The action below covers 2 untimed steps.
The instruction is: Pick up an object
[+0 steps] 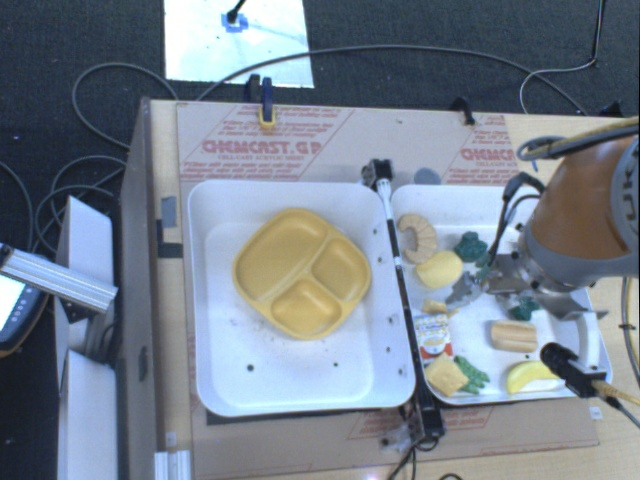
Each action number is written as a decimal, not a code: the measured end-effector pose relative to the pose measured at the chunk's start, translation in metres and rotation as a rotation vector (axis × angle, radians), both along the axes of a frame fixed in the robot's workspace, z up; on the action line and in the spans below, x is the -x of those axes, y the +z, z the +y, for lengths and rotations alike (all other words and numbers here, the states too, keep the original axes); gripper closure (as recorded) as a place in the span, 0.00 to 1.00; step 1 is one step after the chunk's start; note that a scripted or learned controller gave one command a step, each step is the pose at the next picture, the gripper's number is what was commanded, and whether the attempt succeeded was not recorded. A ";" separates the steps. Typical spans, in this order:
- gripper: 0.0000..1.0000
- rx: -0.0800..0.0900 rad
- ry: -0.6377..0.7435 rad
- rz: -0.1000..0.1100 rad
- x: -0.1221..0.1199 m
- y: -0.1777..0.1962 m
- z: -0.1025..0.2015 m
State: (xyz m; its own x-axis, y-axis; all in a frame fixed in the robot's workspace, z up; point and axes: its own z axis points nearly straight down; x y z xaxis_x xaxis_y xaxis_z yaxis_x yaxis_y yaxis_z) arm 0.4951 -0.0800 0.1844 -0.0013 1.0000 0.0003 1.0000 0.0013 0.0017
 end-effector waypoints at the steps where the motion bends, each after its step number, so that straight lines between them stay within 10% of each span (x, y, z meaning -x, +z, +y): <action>1: 0.00 0.000 0.002 -0.001 -0.038 0.013 0.012; 2: 0.00 0.001 0.003 -0.002 -0.094 0.047 0.025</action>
State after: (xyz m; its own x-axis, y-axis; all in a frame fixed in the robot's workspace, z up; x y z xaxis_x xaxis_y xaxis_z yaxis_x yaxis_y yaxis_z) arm 0.5895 -0.0552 0.2311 -0.0041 1.0000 -0.0003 1.0000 0.0041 0.0039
